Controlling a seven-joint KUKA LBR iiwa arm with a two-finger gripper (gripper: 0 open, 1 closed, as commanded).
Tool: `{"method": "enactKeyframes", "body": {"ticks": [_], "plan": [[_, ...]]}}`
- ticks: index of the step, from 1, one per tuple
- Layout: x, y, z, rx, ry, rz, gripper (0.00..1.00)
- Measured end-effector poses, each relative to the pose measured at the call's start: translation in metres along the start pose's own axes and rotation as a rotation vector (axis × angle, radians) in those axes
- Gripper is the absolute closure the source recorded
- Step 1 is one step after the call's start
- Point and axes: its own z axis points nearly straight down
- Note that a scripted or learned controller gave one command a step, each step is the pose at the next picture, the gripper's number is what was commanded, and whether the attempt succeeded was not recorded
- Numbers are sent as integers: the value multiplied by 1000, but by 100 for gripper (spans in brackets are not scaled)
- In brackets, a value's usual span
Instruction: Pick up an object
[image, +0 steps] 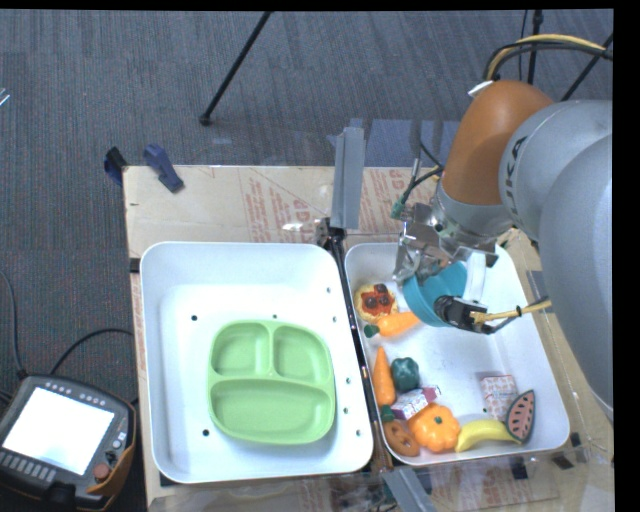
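We see arm reaching in from right, hand (432, 262) low over far part of right bin (520, 345). Hand sits on blue bowl (432, 298), tilted, rim toward us; fingers appear clamped on bowl's edge, though we cannot tell grip for certain. Bowl touches orange piece (397, 324) beside small pizza slice (377, 299). Near end holds carrot (383, 376), green broccoli-like piece (405, 373), pumpkin (438, 427), banana (486, 433), watermelon slice (522, 416). Left bin (170, 275) holds green divided plate (271, 383).
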Motion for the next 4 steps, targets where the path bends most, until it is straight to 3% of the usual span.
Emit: {"method": "enactKeyframes", "body": {"ticks": [1, 2, 3, 4], "plan": [[-24, -68, -54, -2, 2, 111, 100], [7, -129, 0, 5, -2, 639, 100], [-38, -147, 15, 1, 0, 742, 100], [-93, -111, 69, -42, 39, 999, 100]]}}
